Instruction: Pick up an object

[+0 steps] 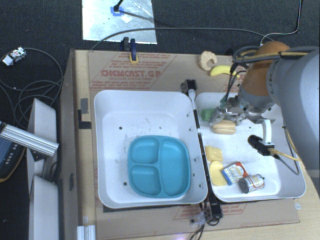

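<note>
Reaching arm (295,84): extended from 3 o'clock over the right bin (292,186) on the tabletop (150,66).
End effector (226,115): positioned low in the bin's 11 o'clock corner; how far it is opened cannot be told from this slant, and nothing is seen to be held in it.
Nearest object: a tan bun-shaped piece (224,128), lying just at 6 o'clock of the end effector; whether the two are touching cannot be told.
Green piece (206,115): lying at 9 o'clock of the end effector, close to the bin wall.
Other objects: two yellow pieces (214,154), a red-and-white tube (234,172) and a small dark-capped bottle (251,182), grouped toward 6 o'clock of the bin, well apart from the end effector.
Left bin (107,134): occupied by a blue divided plate (160,165).
Done: the approach to an object is judged to be made.
Left: no object is seen lifted; a confirmed grasp and the raising are judged to be outstanding.
</note>
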`<state>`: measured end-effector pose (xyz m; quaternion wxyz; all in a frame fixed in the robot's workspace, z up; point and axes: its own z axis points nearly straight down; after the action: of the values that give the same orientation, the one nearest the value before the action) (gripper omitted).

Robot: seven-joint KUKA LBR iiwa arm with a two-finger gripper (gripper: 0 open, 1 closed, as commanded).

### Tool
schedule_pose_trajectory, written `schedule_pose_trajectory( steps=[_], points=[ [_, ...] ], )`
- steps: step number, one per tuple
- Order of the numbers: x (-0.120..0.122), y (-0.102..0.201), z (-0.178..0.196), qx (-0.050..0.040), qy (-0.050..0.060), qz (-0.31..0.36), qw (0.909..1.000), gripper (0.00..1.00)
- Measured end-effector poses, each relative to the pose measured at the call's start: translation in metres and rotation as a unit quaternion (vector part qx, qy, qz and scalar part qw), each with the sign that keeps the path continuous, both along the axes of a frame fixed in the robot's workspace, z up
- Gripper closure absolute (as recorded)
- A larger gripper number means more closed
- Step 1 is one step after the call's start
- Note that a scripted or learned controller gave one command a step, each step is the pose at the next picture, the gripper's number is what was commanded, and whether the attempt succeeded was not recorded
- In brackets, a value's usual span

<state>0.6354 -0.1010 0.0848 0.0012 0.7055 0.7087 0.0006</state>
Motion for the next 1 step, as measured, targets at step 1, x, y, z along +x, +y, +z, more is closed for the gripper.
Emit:
schedule_pose_trajectory(
  steps=[1],
  points=[
    [0.0244,0.0129,-0.005,0.0008,0.023,-0.002,0.9997,0.0]
  ],
)
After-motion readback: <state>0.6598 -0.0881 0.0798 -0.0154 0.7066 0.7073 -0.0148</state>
